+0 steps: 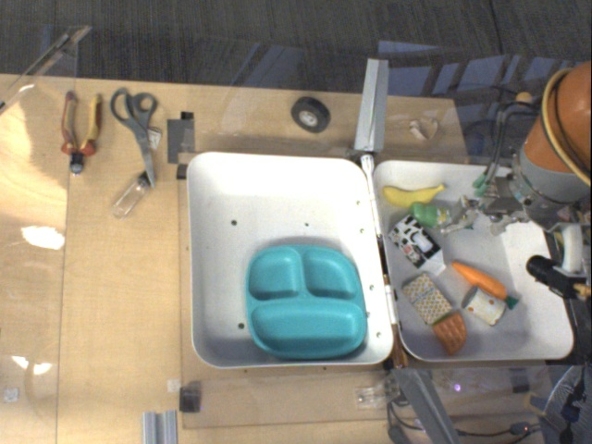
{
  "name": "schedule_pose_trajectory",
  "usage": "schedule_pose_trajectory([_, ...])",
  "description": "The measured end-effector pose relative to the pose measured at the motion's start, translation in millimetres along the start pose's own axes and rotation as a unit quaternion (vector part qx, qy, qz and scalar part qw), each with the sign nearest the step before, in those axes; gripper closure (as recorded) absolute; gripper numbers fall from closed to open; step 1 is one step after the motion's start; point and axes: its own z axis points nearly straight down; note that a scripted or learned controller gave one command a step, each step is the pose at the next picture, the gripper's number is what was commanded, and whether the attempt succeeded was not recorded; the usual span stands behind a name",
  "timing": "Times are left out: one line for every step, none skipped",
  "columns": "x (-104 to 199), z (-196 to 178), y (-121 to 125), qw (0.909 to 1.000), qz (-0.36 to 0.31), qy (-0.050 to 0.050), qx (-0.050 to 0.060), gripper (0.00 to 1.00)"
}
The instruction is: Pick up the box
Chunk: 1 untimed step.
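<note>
Box (414, 240), black-and-white patterned, lies in right bin (555, 345), just below banana (413, 193) and beside green item (427, 215), carrot (480, 280) near. Gripper (465, 215) hangs by bin's upper part, close above-right of box; open or closed: cannot tell. Best to centre over box, align across its narrow side, descend clear of green item. No writing legible on box.

A pale wooden surface (102, 276) fills the lower view, glare patches shining along its left side; beyond its far edge lies dark grey floor (231, 7); a metal post (373, 104) stands upright there.
</note>
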Motion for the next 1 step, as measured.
schedule_pose_trajectory([52.3,50.7,-43.8,0.9943,-0.107,0.000,-0.001,0.00])
